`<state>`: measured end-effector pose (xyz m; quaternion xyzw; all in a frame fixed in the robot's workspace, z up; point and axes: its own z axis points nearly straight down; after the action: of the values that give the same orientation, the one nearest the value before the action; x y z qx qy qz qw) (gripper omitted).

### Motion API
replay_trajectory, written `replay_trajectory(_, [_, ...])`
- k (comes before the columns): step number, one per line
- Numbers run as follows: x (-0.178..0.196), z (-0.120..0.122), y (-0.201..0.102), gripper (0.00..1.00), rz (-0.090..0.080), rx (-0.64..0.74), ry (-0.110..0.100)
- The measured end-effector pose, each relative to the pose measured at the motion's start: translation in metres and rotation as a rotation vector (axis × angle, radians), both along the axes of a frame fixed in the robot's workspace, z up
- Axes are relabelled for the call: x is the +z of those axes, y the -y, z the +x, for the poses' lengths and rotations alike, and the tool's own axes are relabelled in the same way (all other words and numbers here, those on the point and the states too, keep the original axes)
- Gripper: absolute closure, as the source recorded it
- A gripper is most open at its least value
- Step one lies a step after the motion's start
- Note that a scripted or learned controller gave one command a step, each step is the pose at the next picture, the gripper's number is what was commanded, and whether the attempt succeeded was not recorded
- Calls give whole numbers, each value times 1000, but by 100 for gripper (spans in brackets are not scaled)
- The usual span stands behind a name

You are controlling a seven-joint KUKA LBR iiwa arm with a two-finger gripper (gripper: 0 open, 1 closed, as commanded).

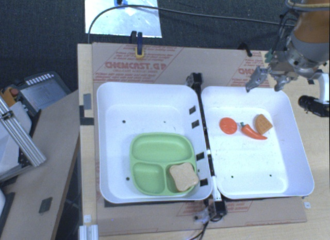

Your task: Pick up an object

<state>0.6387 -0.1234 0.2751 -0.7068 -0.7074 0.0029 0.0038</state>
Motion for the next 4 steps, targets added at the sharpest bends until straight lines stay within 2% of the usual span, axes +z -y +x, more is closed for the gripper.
replay_trajectory(1, [7, 2, 0, 0, -1, 2, 11])
replay_trajectory(4, [-163, -9, -18, 0, -1, 2, 7])
